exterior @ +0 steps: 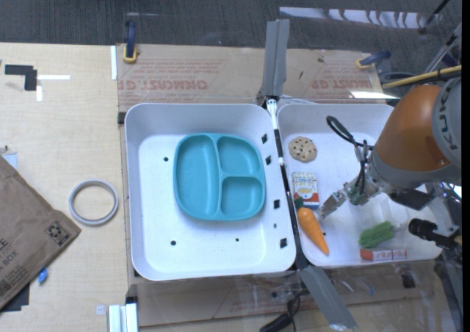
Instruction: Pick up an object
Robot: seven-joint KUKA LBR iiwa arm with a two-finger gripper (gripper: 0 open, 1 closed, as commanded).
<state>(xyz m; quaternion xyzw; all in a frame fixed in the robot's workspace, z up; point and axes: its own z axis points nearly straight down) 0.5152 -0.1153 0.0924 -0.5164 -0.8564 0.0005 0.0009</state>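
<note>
Far off to the gripper's left, on the bare bench: a flat cardboard box (29, 231) and a grey tape ring (93, 200). Nearer, still well left: the left bin (147, 250) holding a teal divided plate (219, 176). In the right bin (345, 114), closest to the tool: a small carton (305, 186) just left and slightly up, an orange carrot (313, 230) just below-left, a round cookie (302, 149) further up-left. Gripper (329, 207) low over the bin floor between carton and carrot, angled down-left; released or clenched, cannot tell. To its right and lower: a green vegetable (377, 234), then a red-and-white packet (383, 254).
</note>
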